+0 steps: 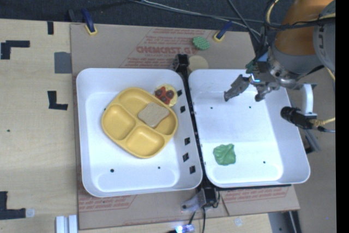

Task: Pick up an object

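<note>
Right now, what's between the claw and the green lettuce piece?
Just bare white bin floor between the claw and the lettuce piece, per the camera view.

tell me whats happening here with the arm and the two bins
A grey and orange robot arm reaches in from the right, and its gripper hangs open over the far part of the right bin, holding nothing. A green leafy piece lies near the front of that bin, apart from the gripper. The left bin holds a yellow divided plate with a slice of bread on it and a small red item at its far edge. Nothing has been picked up yet.
</note>
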You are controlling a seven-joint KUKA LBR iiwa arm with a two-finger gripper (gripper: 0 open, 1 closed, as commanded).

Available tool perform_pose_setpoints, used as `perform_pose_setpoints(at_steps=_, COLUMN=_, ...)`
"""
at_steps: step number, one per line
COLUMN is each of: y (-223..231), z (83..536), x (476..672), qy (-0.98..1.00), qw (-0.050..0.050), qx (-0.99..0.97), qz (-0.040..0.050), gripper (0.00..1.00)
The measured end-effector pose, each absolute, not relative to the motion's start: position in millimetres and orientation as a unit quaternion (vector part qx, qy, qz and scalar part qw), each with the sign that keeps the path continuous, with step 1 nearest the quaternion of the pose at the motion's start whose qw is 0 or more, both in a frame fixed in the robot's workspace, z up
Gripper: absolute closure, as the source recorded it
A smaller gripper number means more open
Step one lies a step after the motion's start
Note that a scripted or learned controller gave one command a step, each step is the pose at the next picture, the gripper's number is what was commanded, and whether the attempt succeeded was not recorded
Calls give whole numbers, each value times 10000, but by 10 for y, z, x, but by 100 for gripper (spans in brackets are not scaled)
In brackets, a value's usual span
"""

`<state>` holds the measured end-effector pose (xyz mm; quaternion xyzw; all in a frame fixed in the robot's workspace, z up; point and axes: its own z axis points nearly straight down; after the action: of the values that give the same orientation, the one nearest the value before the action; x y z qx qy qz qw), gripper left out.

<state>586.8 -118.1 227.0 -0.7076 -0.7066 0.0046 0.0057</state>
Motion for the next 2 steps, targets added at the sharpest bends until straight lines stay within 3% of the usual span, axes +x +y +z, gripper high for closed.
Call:
perform_pose_setpoints(at_steps=1, y=-1177, z=2345, x=5894, qy=-7077, qw=7, qx=-7065, qz=6, gripper=0)
perform_pose_setpoints(at_steps=2, y=-1142, z=1699, x=5876, qy=-7076, qw=26, qx=-7066, qz=27, gripper=0)
